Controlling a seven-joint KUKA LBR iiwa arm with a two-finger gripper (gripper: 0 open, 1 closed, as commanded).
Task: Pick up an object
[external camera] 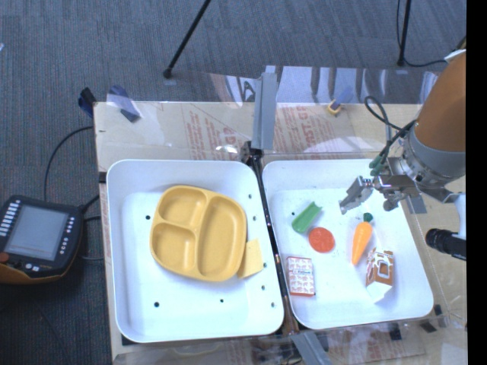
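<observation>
The gripper [378,190] hangs with fingers spread and empty over the right bin [335,310], just above the toy carrot [361,240] near the bin's right edge. Likely light, rigid, smooth plastic, the carrot looks best pinched across its thicker middle.

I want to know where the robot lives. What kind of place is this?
Probably a robot lab: an arm over two white bins, toy food like a carrot, and a control tablet on the carpet.

Red print runs across the counter's clear sheet [304,128] at the frame's upper middle — too blurred to read.
</observation>
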